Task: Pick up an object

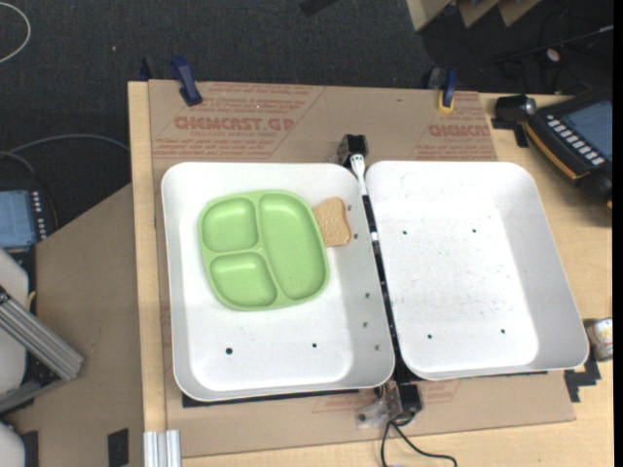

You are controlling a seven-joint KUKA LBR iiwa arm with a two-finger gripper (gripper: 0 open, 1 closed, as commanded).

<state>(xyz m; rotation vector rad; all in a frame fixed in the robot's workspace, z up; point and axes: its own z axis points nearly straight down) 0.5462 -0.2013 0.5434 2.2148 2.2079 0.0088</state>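
A green divided plate (263, 250) with three compartments lies in the left white bin (263, 363), toward its upper middle. A tan, toast-like piece (334, 222) rests against the plate's right rim, near the bin's right wall. Both lie flat on the bin floor.
The right white bin (467, 270) sits beside the left one, separated by a dark seam with clips (355, 149). Both bins stand on a cardboard-covered bench (292, 115) held by blue clamps (185, 81). A dark device with a screen (574, 134) lies at the right edge.
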